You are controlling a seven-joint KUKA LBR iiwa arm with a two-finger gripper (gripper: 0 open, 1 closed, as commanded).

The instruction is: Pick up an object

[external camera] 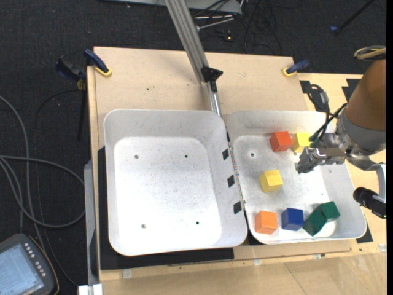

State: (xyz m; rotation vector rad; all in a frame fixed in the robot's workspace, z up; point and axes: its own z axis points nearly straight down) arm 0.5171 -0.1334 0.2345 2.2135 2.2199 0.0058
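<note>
The right bin (pixel 344 183) holds several small blocks. An orange block (pixel 280 141) and a yellow block (pixel 301 141) lie near its far side. Another yellow block (pixel 271 180) sits in the middle. Along the near edge are an orange block (pixel 266 221), a blue block (pixel 293 219) and two green blocks (pixel 321 217). My gripper (pixel 305 163) hangs low over the bin, just right of the middle yellow block and below the far yellow block. Nothing shows between its fingers.
The left bin (pixel 116 183) stands beside the right one on the wooden bench. A metal pole (pixel 187 32) slants in from the top to the gap between the bins. Clamps sit at the bench's far corners.
</note>
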